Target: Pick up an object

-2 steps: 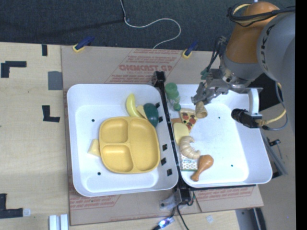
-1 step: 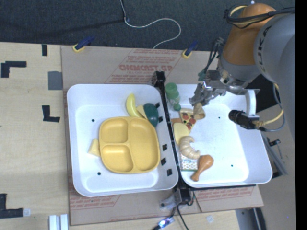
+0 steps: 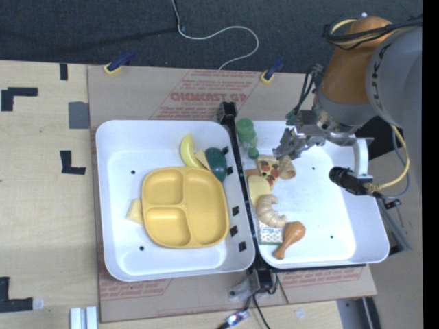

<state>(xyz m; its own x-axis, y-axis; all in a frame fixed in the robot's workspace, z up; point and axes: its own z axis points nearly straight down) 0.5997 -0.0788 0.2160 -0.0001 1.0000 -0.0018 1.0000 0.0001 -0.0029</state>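
Grey metal jaws hang at the upper left of the right bin [image 3: 357, 252]; we place the gripper [image 3: 287, 149] directly above a small cluster of toy food [image 3: 269, 171], tan and yellow with red spots. We cannot tell how far the jaws stand apart, nor whether anything sits between them, because the wrist hides the tips.

We judge the cluster to be light, rigid plastic with smooth, curved faces that may slide out under a pinch. A hold across its narrowest width looks safest.

Just below it lies a cream croissant [image 3: 269, 210], then a brown drumstick [image 3: 289, 237] near the bin's lower left. The drumstick's thin shank offers a clear grasp point. A green bottle [image 3: 245, 134] stands against the divider, beside the gripper.

In the left bin [image 3: 113, 204] a yellow divided plate [image 3: 185, 207] rests, with a banana [image 3: 188, 150] and a dark green piece [image 3: 217, 162] at its upper edge. Both bins sit on cardboard on the tabletop [image 3: 41, 204].
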